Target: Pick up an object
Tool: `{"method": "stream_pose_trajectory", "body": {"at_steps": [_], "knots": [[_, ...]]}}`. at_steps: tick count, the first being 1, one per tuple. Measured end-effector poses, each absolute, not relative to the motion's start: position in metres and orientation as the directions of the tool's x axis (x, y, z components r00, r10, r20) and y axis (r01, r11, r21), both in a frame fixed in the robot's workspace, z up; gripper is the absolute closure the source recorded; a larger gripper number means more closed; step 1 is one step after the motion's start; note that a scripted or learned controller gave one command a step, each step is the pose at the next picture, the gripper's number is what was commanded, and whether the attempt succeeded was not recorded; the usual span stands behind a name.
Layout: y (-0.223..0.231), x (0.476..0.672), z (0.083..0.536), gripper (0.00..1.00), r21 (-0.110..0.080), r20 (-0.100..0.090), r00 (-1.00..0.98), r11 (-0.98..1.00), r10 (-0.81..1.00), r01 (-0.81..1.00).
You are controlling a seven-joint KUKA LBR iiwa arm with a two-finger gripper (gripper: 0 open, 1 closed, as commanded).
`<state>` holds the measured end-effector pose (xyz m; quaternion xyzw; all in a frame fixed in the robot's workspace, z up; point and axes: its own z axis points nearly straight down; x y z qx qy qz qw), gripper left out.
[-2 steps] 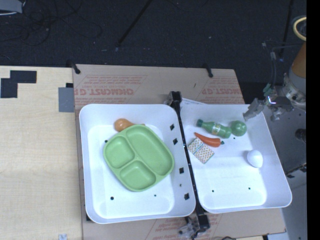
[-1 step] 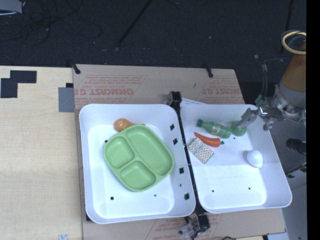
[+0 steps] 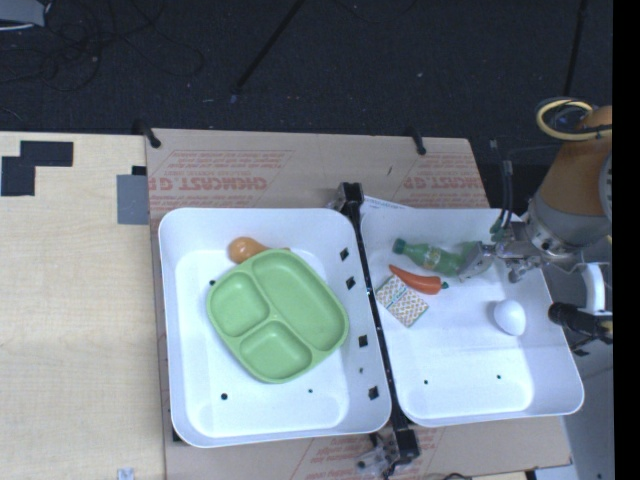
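Here, end effector (image 3: 497, 253) beside green bottle (image 3: 435, 257) in right bin (image 3: 480, 388); finger state unclear

Grey arm (image 3: 565, 213), orange band — yellow ring on top, metallic end effector (image 3: 503, 258)

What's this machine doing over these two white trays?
A robot arm reaches in over the right bin, its claw low beside a green bottle. An orange carrot, a patterned packet and a white egg lie nearby. The left bin holds a green divided plate and an orange ball. Nothing looks lifted yet.
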<state>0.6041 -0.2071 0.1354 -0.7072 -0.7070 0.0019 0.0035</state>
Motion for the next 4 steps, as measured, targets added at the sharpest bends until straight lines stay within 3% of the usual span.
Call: {"method": "stream_pose_trajectory", "body": {"at_steps": [1, 2, 4], "knots": [[-0.206, 0.603, 0.084, 0.0, -0.007, 0.002, 0.001, -0.001, 1.0, 1.0], [-0.206, 0.604, 0.098, 1.0, -0.003, 0.001, 0.001, -0.001, 1.0, 1.0], [-0.2, 0.605, 0.204, 1.0, 0.003, 0.0, -0.002, 0.002, 1.0, 1.0]]}}
